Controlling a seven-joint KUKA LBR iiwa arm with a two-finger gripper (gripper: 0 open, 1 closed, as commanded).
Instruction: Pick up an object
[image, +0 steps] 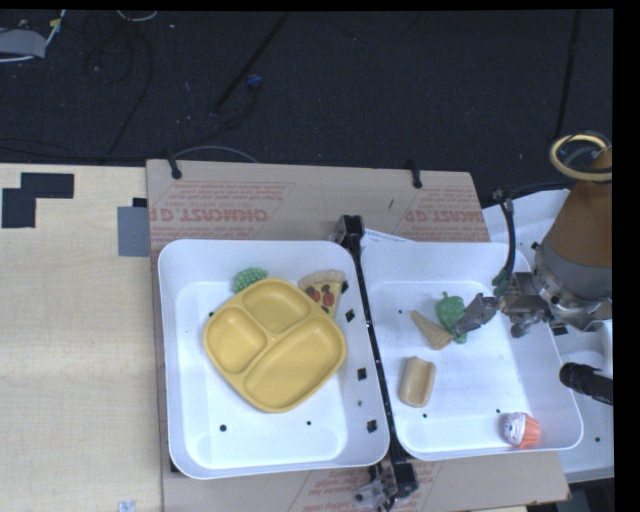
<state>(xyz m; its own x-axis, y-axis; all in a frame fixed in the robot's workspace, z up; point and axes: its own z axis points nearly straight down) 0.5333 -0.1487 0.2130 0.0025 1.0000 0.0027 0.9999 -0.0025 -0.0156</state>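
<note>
Because the gripper (478, 313), whose state I cannot tell, touches the green toy (451, 310) beside the cone (431, 329), it may push both away.

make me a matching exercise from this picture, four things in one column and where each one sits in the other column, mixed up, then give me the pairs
Things:
1. yellow divided plate
2. pizza slice toy
3. tan bread-like piece
4. orange and white object

Places:
A. right bin, near corner by the arm's side
B. middle of the left bin
C. left bin, just beyond the plate, by the divider
D. right bin, near the divider, toward the front

Pairs: 1-B, 2-C, 3-D, 4-A
</note>
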